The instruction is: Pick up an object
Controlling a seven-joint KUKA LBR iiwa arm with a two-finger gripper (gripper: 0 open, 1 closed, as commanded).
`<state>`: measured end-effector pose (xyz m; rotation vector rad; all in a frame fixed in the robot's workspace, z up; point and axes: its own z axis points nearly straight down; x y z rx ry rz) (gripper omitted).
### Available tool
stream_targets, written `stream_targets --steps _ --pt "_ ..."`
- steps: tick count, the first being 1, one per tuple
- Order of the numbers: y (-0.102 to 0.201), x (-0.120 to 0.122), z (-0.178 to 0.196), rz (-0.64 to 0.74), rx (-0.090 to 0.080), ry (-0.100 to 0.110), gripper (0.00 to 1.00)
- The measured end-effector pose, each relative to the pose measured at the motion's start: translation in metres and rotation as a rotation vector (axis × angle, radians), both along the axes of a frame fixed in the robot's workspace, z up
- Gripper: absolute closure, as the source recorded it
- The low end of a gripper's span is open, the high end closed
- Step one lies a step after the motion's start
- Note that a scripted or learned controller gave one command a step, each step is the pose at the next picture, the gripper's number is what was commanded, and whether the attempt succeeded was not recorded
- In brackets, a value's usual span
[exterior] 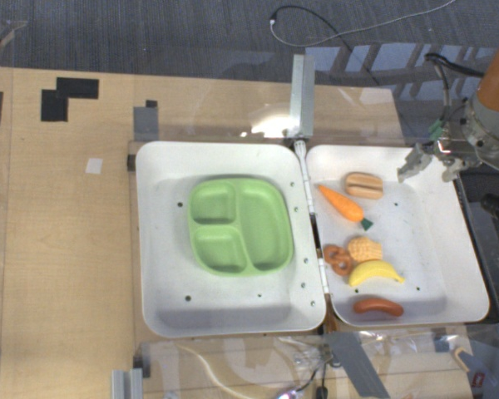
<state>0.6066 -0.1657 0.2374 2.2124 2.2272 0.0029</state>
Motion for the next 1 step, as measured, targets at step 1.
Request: stream_targets --steps 1 --pt "0.0821 0.0207 -0.1125 0.041 0.001 0.003 0.0"
